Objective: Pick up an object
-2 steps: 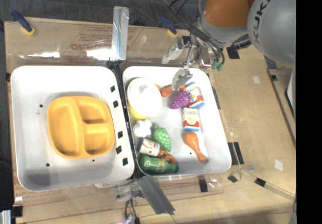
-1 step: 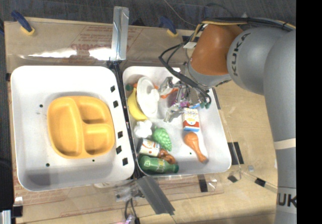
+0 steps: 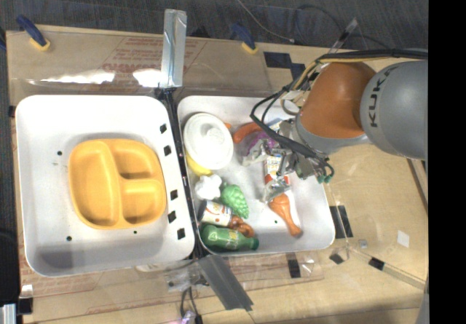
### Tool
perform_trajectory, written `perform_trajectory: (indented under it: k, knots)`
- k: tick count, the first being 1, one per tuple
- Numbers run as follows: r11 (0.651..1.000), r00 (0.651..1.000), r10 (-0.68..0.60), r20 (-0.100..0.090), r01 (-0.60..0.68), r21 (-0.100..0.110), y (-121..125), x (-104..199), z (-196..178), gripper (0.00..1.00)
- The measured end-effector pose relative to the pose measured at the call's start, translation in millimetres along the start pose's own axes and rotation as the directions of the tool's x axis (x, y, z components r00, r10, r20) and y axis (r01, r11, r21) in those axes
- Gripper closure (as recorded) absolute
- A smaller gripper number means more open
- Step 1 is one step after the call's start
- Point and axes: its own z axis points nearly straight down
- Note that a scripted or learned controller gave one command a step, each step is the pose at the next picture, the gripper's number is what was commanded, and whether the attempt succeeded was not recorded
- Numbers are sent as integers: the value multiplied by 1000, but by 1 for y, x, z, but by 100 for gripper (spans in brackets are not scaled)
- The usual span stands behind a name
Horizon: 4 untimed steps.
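My gripper [image 3: 279, 170] reaches down into the right bin [image 3: 320, 202], under the arm's orange band and a tangle of black cables. It sits over a small red-and-white packet, just right of a purple item [image 3: 256, 145]. An orange drumstick toy [image 3: 287, 214] lies directly in front of it. Further left lie a white round bowl [image 3: 209, 138], a green bumpy toy [image 3: 235, 199], a white lump [image 3: 209, 186], a small brown bottle [image 3: 224, 215] and a green bottle [image 3: 229, 239]. An orange piece [image 3: 245, 129] peeks out beside the bowl.
The left bin [image 3: 36, 133] holds a yellow divided plate [image 3: 116, 183]. A silver strip [image 3: 173, 49] stands up at the back where the two bins meet. The objects crowd the right bin's left half and centre.
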Motion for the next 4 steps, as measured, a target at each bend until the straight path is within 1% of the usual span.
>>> perform_trajectory:
  k: [1, 2, 3, 4]
  knots:
    - [989, 989, 145, 1, -145, -1, 7, 51, 0, 0]
    - [947, 947, 321, -1, -321, -1, 35, 71, 1, 0]
    - [950, 950, 314, 2, -314, -1, 35, 69, -10, 100]
    - [838, 838, 545, 2, -545, -1, 41, 53, 0, 100]
